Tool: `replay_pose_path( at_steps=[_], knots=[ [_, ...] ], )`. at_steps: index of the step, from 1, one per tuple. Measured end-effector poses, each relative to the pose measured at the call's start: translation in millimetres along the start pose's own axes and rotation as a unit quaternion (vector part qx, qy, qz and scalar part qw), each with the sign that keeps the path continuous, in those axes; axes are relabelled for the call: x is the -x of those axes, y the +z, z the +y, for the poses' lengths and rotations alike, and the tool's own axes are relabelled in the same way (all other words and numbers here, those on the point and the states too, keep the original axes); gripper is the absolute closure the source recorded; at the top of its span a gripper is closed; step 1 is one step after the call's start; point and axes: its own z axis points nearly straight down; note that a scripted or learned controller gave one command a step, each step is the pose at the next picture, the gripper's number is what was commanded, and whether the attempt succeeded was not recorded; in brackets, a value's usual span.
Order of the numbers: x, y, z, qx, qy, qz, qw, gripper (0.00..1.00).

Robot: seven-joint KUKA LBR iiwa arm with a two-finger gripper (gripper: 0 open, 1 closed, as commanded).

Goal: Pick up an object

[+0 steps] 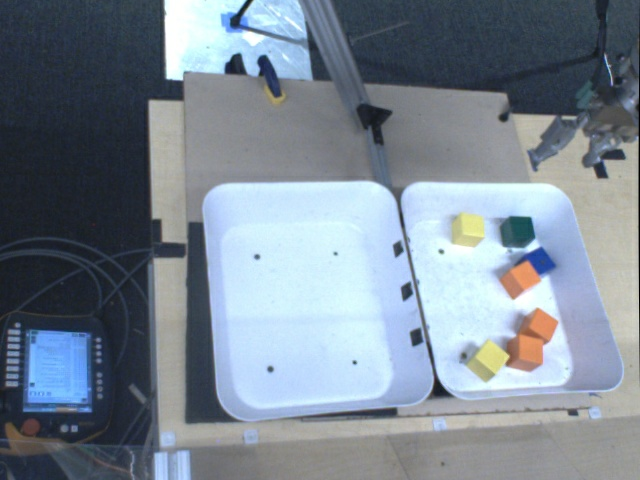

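Note:
Several small cubes lie in the right bin (450, 303). A yellow cube (467, 229) and a dark green cube (517, 231) sit near its far wall. Below them a blue cube (540, 260) touches an orange cube (519, 279). Nearer the front are two more orange cubes (540, 324) (525, 352) and a second yellow cube (488, 359). My gripper (568, 161) hangs above the bench beyond the right bin's far right corner. It is well apart from every cube. Its fingers (543, 152) are open with nothing between them.
The left bin (215, 218) adjoins the right one along a black-clipped seam. A slanted metal pole (340, 53) rises behind the bins. A yellow-and-blue clamp (270, 78) sits at the board's far edge. A teach pendant (55, 373) with cables lies at the lower left.

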Motion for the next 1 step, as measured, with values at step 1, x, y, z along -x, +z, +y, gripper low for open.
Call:
replay_pose_path(
  at_steps=[1],
  knots=[
    [0.2,0.0,-0.1,0.000,0.000,0.000,1.0000,0.00]
  ],
)
